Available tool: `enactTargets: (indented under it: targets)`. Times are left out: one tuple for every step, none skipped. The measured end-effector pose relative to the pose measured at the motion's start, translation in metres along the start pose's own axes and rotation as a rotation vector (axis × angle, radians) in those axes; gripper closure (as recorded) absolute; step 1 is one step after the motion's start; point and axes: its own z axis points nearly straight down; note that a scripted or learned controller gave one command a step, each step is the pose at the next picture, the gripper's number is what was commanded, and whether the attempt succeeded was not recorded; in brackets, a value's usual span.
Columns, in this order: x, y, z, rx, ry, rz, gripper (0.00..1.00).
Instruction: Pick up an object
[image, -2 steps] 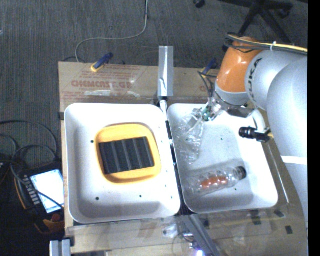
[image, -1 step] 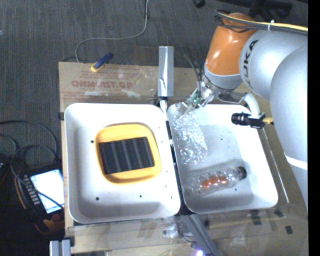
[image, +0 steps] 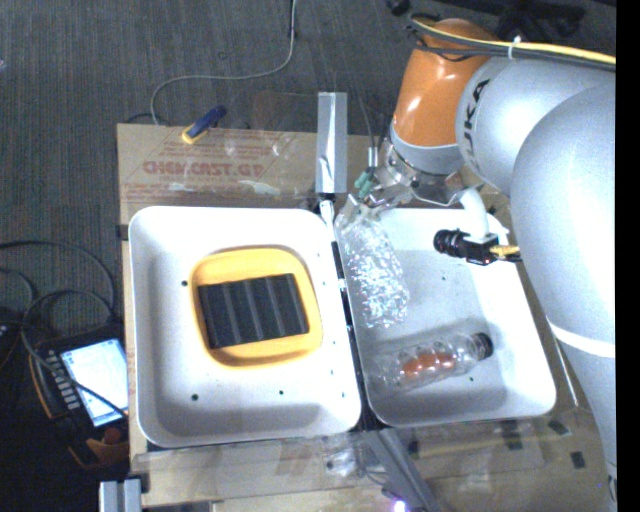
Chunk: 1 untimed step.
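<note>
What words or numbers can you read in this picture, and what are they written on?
Red printed letters on the cardboard sheet behind the left bin: too blurred to read for sure.
Device with a lit screen on the floor at the left: whatever it shows is too small to read.
Label on the small bottle in the right bin: blurred, not readable.

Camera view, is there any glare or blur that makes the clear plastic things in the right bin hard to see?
In the camera view, the crinkled clear plastic bottle sparkles with speckled highlights; the smaller clear bottle with orange contents is soft-edged and washes into the right white bin; the grey arm looms large and bright.
</note>
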Motion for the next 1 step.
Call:
enactTargets:
  targets:
    - [-0.0273, -0.0108, -0.0834, -0.005, 0.008, -0.138, 1.0]
